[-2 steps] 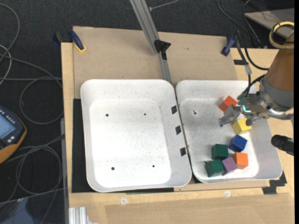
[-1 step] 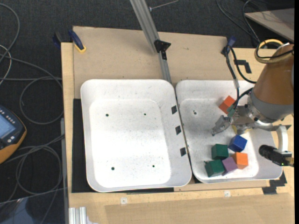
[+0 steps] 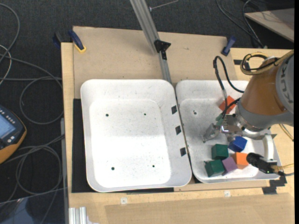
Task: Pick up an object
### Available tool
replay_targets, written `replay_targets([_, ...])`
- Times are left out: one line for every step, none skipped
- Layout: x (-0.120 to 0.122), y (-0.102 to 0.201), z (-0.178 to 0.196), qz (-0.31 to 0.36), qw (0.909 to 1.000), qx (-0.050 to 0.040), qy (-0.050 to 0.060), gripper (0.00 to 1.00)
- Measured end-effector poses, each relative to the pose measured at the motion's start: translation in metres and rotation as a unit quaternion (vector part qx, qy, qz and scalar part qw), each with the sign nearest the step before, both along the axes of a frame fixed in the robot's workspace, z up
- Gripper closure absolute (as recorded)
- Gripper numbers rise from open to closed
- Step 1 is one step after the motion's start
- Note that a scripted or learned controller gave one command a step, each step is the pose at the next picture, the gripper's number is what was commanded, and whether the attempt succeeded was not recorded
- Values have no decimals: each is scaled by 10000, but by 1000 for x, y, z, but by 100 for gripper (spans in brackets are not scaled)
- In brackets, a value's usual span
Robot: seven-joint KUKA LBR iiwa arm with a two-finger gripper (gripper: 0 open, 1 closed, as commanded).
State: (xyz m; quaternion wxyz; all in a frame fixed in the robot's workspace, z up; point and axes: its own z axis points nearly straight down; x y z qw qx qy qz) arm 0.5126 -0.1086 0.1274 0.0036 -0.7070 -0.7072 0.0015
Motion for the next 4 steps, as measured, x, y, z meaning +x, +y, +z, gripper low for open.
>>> replay_targets([-1,1,-30,-2,10000,-5,-10,0])
replay_targets([1,1,-17,2,10000,-9,-41,100])
replay_targets([-3,-2,45,3,10000,-21,-69,100])
replay_targets([-7,2,92,9,10000,-19,-70,100])
